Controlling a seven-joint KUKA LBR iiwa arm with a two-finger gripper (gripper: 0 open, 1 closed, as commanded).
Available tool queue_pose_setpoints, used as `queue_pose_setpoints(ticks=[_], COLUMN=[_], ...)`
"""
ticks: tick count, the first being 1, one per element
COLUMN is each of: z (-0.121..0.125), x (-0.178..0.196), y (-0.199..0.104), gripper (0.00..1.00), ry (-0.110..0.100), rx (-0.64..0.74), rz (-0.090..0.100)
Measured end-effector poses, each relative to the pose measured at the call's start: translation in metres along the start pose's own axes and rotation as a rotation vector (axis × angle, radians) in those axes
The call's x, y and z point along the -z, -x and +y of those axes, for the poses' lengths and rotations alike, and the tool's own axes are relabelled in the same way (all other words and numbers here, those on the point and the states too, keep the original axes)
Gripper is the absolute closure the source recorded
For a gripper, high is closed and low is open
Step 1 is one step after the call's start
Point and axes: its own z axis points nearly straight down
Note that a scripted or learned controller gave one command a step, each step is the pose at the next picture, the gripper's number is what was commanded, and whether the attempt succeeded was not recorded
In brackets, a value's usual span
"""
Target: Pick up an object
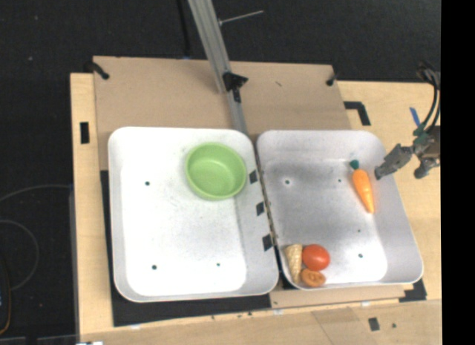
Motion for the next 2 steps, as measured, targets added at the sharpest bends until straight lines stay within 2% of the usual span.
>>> queue_pose_setpoints(ticks=[1, 2], z=[0.000, -0.007], x=[0.000, -0.058], y=[0.000, -0.003], gripper=[0.00, 0.00], ry=[0.000, -0.005], rx=[0.000, -0.004], rz=[0.000, -0.001])
